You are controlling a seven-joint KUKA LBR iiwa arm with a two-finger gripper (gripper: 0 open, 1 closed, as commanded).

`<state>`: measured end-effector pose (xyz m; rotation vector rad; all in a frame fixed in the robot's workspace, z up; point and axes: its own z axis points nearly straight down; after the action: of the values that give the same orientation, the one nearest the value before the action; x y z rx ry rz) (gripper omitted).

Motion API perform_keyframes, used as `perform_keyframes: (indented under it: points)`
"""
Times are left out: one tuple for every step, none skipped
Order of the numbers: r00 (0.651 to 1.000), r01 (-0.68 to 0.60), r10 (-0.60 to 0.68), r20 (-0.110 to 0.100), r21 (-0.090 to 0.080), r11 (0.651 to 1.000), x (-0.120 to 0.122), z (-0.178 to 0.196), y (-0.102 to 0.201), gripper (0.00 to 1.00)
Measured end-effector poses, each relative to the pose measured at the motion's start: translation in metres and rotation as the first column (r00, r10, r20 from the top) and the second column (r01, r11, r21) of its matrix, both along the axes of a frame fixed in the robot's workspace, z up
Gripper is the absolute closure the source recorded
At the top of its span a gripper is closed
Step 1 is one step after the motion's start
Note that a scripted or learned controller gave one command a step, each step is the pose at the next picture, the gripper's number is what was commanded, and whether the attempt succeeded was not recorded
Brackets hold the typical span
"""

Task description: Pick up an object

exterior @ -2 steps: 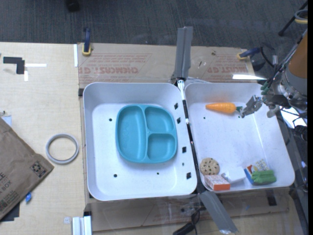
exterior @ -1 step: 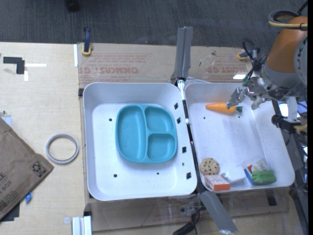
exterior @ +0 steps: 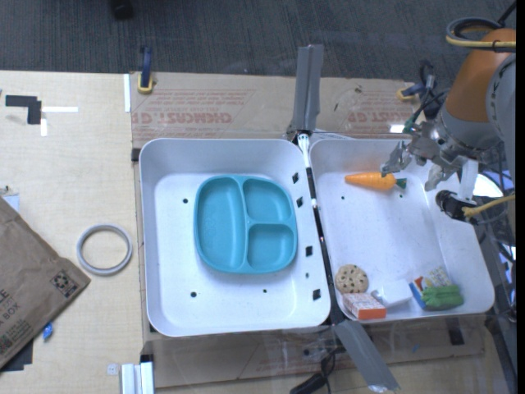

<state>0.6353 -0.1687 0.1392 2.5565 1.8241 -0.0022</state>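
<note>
Pale wood covers the counter [exterior: 66, 179], and it carries two shallow white bins pushed wall to wall, presumably so that the arm can reach into either from one station. The left bin [exterior: 164, 220] holds a teal divided plate [exterior: 246, 223] lying flat near its centre, well clear of every wall. The right bin [exterior: 459, 261] holds the smaller items, and these sit scattered rather than stacked, which leaves each one open to a grasp from above.

The grey arm with its orange band [exterior: 476, 80] comes in from three o'clock and leans over the bin's upper right corner. Its hand [exterior: 408, 156] sits at about one o'clock in that bin; the fingers look spread and nothing lies between them.

The likeliest target is the carrot [exterior: 371, 181], lying on its side at twelve o'clock in the right bin, its green stem end just beside the hand at the carrot's three o'clock. I judge the hand to be lining up on it, not gripping it.

Toward six o'clock lie an orange-and-white packet [exterior: 364, 305], a green-and-blue packet [exterior: 438, 295] and a cookie [exterior: 351, 279], grouped near the front wall. Out on the counter at nine o'clock rests a tape ring [exterior: 104, 248], beside a brown cardboard box [exterior: 29, 290].
</note>
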Motion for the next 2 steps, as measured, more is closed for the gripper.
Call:
perform_keyframes:
  points:
    - [0.976, -0.215, 0.216, 0.018, -0.013, 0.976, 0.0288, -0.0351, 0.0223, 0.0]
    - [0.946, -0.323, 0.323, 0.004, -0.003, 0.946, 0.0242, -0.0327, 0.0148, 0.0]
